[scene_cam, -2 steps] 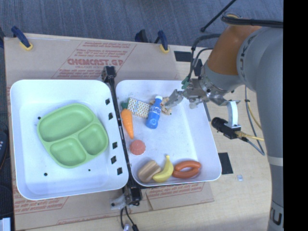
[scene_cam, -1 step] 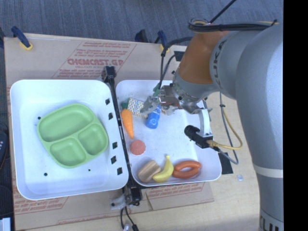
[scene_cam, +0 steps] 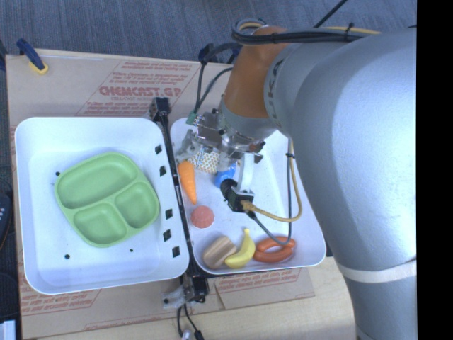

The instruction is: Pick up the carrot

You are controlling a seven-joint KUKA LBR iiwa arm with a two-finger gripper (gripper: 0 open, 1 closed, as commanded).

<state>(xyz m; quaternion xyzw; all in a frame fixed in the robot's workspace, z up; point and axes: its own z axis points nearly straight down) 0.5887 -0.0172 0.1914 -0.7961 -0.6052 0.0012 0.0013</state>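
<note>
Currently my hand (scene_cam: 205,151) hovers mid-frame beside the carrot (scene_cam: 187,181); finger state unreadable. Approach step; next I'd centre and descend.

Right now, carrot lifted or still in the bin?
Still in the bin. The carrot lies flat on the right bin floor by the left wall; the gripper is just above its top end.

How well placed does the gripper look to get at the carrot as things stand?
Probably well: the gripper hangs just above the carrot's upper end, and nothing lies on the carrot, though the bin wall runs close along its left.
</note>
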